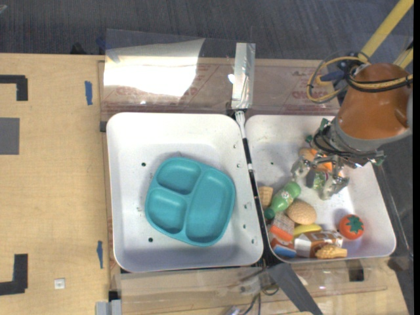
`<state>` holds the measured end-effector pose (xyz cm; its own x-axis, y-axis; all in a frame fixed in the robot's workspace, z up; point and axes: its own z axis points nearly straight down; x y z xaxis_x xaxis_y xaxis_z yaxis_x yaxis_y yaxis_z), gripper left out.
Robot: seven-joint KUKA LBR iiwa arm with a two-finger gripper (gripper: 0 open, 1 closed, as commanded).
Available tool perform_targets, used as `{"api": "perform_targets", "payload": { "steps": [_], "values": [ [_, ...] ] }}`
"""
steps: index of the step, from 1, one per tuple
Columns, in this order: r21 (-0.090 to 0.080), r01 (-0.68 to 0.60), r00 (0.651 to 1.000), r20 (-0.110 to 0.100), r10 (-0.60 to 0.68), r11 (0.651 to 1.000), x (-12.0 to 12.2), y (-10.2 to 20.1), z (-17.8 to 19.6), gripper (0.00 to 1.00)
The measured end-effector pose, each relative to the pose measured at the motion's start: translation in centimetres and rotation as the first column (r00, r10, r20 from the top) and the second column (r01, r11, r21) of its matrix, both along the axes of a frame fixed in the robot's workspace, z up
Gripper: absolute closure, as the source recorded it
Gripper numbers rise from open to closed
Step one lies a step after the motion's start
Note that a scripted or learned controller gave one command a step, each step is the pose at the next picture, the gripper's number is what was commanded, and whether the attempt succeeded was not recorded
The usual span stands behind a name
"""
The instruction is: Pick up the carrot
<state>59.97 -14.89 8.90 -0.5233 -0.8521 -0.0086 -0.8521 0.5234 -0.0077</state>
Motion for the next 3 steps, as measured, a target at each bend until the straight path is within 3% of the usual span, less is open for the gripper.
{"api": "perform_targets", "payload": {
  "steps": [1, 2, 3],
  "values": [
    [0.004, 0.004, 1.000, 0.011, -0.005, 1.000, 0.3, 0.1, 1.4, 1.00],
    [0.000, 0.136, 0.991, 0.003, -0.136, 0.991, -0.7, 1.8, 8.7, 1.00],
    [0.001, 0.137, 0.991, -0.004, -0.137, 0.991, -0.8, 1.8, 8.4, 0.00]
  ]
}}
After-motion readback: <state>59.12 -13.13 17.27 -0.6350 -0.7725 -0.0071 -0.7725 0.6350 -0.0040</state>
